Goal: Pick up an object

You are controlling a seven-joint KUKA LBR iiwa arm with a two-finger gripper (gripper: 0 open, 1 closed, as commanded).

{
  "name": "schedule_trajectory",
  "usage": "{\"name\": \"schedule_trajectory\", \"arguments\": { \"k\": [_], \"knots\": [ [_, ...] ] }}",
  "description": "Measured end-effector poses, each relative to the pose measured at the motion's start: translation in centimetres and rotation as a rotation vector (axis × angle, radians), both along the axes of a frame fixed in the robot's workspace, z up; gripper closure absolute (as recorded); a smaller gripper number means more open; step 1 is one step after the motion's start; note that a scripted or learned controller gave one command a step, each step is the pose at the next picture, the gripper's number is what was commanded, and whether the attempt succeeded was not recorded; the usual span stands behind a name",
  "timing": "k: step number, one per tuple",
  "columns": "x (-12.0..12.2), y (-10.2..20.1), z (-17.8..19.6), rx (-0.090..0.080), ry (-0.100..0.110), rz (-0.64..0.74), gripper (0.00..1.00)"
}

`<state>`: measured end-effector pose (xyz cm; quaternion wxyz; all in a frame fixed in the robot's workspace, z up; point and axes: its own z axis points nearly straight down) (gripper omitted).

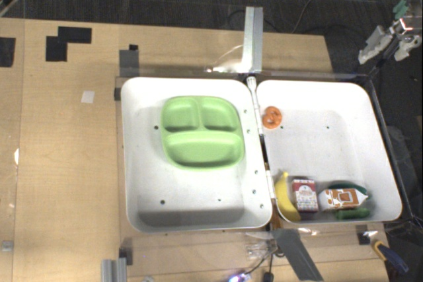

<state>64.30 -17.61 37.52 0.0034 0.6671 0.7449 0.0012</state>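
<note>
Progress: nothing lifted yet, by the look of it; every object lies in a bin and the whole pick remains to be done.

Left bin holds a green divided plate, sitting toward its 12 o'clock half. Right bin holds the likely targets: an orange round item at its 10 o'clock corner, hard against the divider, and a cluster along the 6 o'clock wall. In that cluster: a yellow banana at the 7 o'clock corner, a small red carton just beside it, then an orange-and-white carton, with a dark green item touching its lower side.

Gripper sits beyond the right bin's 1 o'clock corner, off the bins altogether and well apart from every object. Too small and blurred; whether the jaws are released or clenched, I cannot tell. Nothing visible between them.
</note>
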Motion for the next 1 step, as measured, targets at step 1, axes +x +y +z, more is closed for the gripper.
{"name": "schedule_trajectory", "arguments": {
  "k": [1],
  "knots": [
    [-5.94,0.7,-24.08,0.003,0.005,-0.192,0.0]
  ]
}}
